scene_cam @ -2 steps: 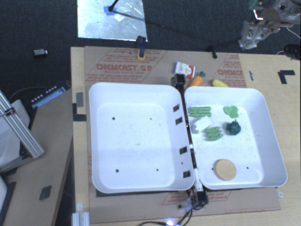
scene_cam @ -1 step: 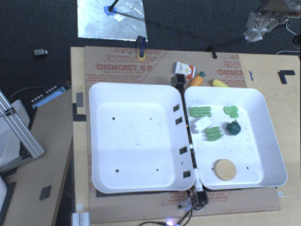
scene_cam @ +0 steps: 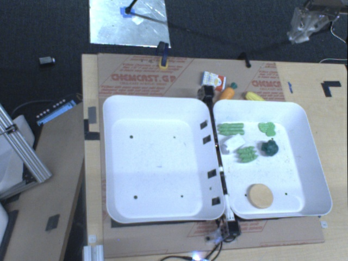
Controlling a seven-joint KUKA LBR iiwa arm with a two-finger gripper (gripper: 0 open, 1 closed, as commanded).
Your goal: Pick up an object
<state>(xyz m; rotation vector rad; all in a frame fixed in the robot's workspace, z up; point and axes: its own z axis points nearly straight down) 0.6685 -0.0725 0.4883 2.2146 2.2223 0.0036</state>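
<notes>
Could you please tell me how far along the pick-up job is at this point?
Nothing looks done yet. The end effector sits far off, beyond the bench, with nothing in hand. The green pieces, dark green piece and tan disc all lie in the right bin, so the whole pick remains.

End effector [scene_cam: 305,27] at upper right, off the bench.

Right bin [scene_cam: 311,162] holds 5 small objects.

Two white bins [scene_cam: 157,105]. Contents: light green pea pod [scene_cam: 230,128], green leaf [scene_cam: 266,128], dark green broccoli [scene_cam: 268,147], green bean bundle [scene_cam: 247,154], white block [scene_cam: 234,143], tan disc [scene_cam: 260,196]. Outside: orange carrot [scene_cam: 227,93], yellow banana [scene_cam: 254,97]. Brown cardboard, red lettering [scene_cam: 141,76].
</notes>
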